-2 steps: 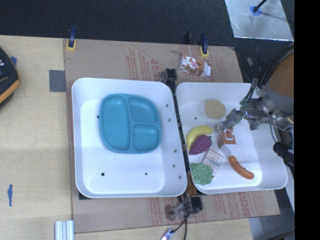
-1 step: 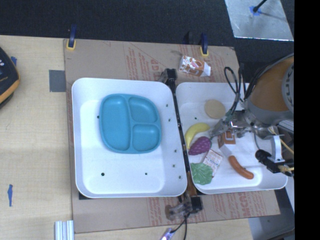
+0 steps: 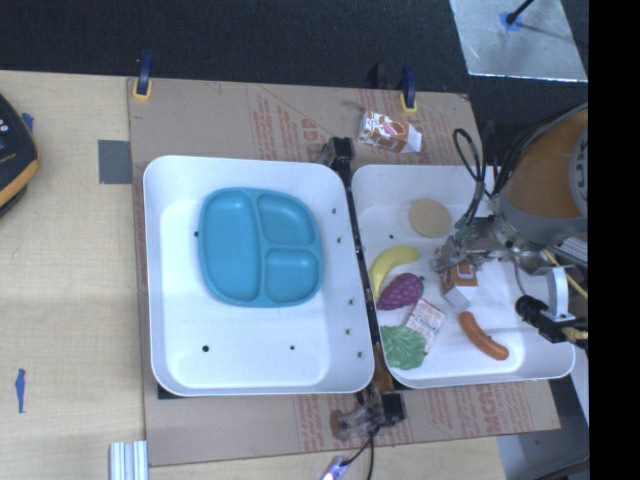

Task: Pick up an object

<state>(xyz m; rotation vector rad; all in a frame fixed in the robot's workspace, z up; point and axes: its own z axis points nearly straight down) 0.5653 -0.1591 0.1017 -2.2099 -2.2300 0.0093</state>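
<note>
Two bins; in the right bin (image 3: pixel 540 368) we see the gripper (image 3: pixel 462 264) over a small brown-and-white packet (image 3: pixel 460 276) — partly hidden, grip state unclear — just right of the banana (image 3: pixel 392 264).

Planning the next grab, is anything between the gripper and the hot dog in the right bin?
Nothing visible blocks it. The gripper sits low in the right bin, over a small brown item. The hot dog lies just beyond on bare floor, with nothing on it.
</note>
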